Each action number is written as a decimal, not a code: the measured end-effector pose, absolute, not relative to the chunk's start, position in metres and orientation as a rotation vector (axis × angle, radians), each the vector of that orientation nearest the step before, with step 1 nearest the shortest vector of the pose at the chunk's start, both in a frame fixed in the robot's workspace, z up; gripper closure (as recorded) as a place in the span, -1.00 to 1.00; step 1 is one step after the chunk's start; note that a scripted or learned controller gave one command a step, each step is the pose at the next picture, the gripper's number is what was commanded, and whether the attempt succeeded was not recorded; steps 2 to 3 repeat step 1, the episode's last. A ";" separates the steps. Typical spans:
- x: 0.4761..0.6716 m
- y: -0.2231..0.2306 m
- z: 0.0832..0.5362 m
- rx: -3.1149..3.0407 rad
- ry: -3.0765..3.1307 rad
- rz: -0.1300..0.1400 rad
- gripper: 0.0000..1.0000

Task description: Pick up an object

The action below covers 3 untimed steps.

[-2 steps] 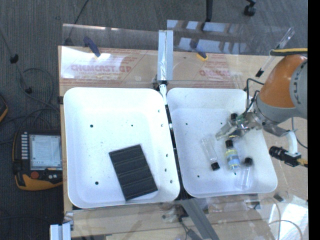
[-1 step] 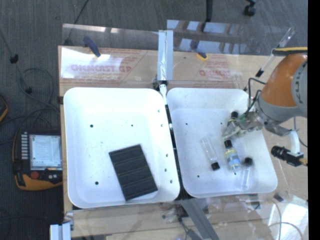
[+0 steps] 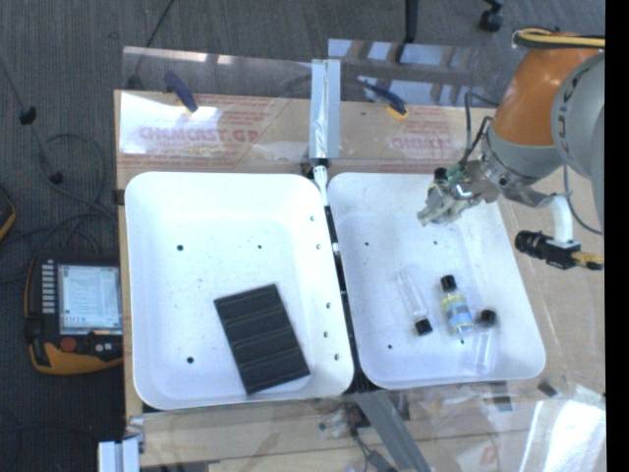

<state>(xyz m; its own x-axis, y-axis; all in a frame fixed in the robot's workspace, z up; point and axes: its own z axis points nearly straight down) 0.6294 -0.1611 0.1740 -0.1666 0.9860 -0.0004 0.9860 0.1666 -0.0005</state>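
Observation:
My gripper (image 3: 440, 207) hangs over the upper right part of the right bin (image 3: 373, 362), pointing left and down, with nothing visible between its fingers. Below it, near the bin's lower right, lie several small items: a clear vial with a black cap (image 3: 413, 303), a small bottle with a yellow-green label (image 3: 454, 308), a black cap (image 3: 486, 317) and a clear tube (image 3: 480, 350). In the left bin (image 3: 157, 214) a black ribbed rectangular block (image 3: 260, 338) lies flat near the front.
A metal divider post (image 3: 323, 111) stands behind the seam between the bins. A handheld control pendant (image 3: 74, 313) lies on the floor at the left. Blue clamps (image 3: 182, 92) hold the clear back panel.

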 end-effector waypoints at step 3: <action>0.653 -0.071 0.227 -2.063 -2.368 0.001 1.00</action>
